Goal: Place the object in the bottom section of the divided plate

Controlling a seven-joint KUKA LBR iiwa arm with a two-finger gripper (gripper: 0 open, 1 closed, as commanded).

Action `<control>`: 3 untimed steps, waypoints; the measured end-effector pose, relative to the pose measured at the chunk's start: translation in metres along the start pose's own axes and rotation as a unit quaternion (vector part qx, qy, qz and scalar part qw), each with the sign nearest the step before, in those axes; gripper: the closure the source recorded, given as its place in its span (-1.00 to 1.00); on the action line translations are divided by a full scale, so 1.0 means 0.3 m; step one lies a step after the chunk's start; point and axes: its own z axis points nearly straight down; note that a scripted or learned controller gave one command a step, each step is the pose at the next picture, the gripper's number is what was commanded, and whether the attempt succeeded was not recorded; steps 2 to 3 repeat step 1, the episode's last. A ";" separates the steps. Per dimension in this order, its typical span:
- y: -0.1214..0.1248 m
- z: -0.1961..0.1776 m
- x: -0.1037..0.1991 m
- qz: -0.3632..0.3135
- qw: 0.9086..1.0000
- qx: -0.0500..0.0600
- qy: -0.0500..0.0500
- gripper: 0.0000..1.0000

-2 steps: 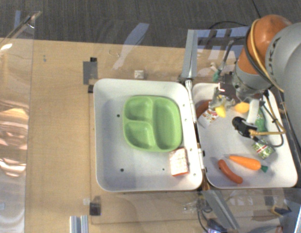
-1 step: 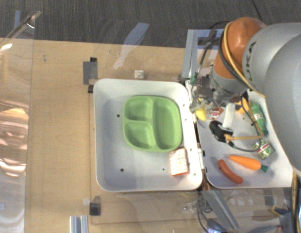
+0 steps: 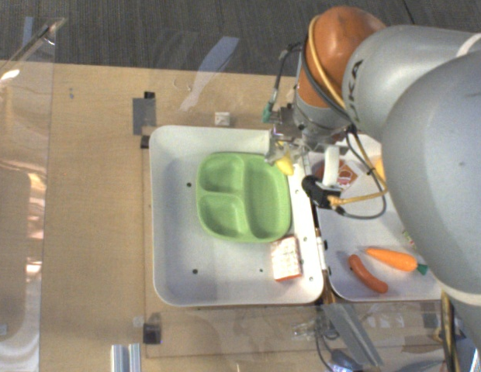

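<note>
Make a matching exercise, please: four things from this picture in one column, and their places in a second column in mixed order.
Things:
1. green divided plate
2. carrot
3. small yellow object
4. small red and white packet

Places:
A. right bin, near its front edge
B. at the plate's upper right rim, under the gripper
C. middle of the left bin
D. left bin, just below the plate

Pairs: 1-C, 2-A, 3-B, 4-D

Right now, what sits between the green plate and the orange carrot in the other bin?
In the camera view, a small red-and-white packet lies by the green plate, then the bins' white walls, then a red sausage beside the carrot.
</note>
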 end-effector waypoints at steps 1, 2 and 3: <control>0.000 0.000 0.000 0.000 1.000 0.000 0.000 -1.00; 0.000 0.000 0.000 0.000 1.000 0.000 0.000 -1.00; 0.000 0.000 0.000 0.000 1.000 0.000 0.000 -1.00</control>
